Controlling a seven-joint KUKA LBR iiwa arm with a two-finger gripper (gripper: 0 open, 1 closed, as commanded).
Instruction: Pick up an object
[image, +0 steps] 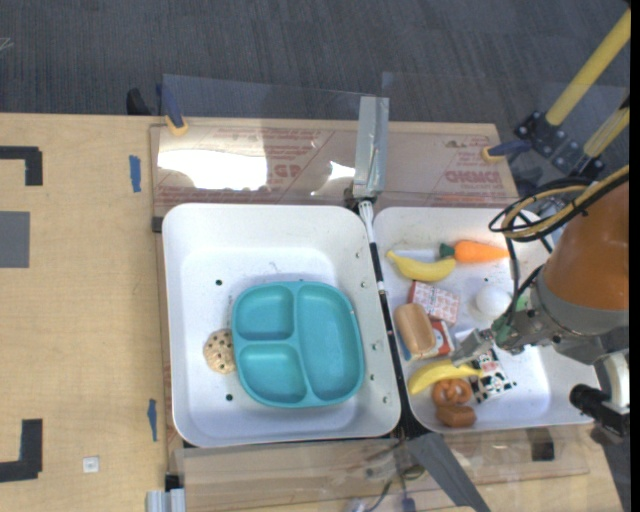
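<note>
So in the camera view the arm (590, 290) comes in from the right edge and its jaws (478, 352) sit low over the right bin (530, 395), right in the middle of a crowded pile. Honestly can't tell whether they're open or closed, since they blend into the clutter under them.

Stuff within reach: a bread roll (417, 330) just left of the jaws, a banana (440, 376) just below-left, a brown pastry (455, 402) touching that banana, and a black-and-white patterned piece (492, 380) right underneath. Further up the bin there's a second banana (422, 265), a carrot (478, 252), a red-printed packet (436, 300) and a white ball (491, 299).

Left bin (190, 300) has a teal divided plate (297, 342) with a cookie (218, 350) tucked against its left side, well apart from the action.

My worry is the crowding. Everything near the jaws is touching or nearly so, so they could pinch two items at once, or just shove the banana and roll aside and come up empty. The curved banana looks slippery too.
</note>
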